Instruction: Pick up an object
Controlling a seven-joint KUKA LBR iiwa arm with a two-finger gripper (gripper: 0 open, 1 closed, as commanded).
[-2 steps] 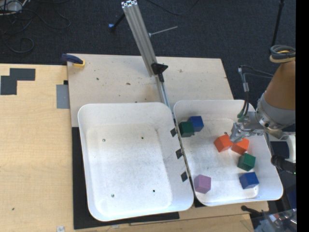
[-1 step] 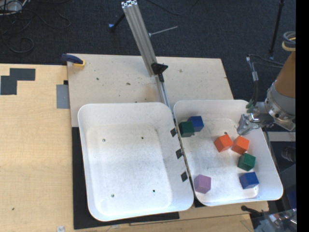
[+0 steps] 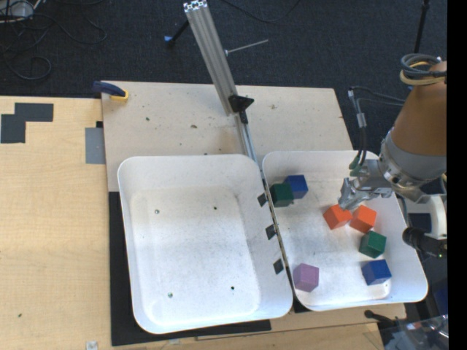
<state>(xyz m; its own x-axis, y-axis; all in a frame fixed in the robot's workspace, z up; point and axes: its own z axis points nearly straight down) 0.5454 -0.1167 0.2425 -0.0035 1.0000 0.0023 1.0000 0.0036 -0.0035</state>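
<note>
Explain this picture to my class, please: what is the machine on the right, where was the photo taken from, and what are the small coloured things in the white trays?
The photo comes from one fixed camera above a workbench, looking down at a slant. The grey machine with the orange band is a robot arm reaching in from the right. At its tip is a two-finger pincer, lowered over the right shallow white plastic bin. That bin holds small blocks: two orange cubes just below the pincer, a blue cube beside a dark green cube, another green cube, another blue cube and a purple block. No block shows between the fingers, so nothing is seen to be held. The left shallow white plastic bin sits beside it.
</note>
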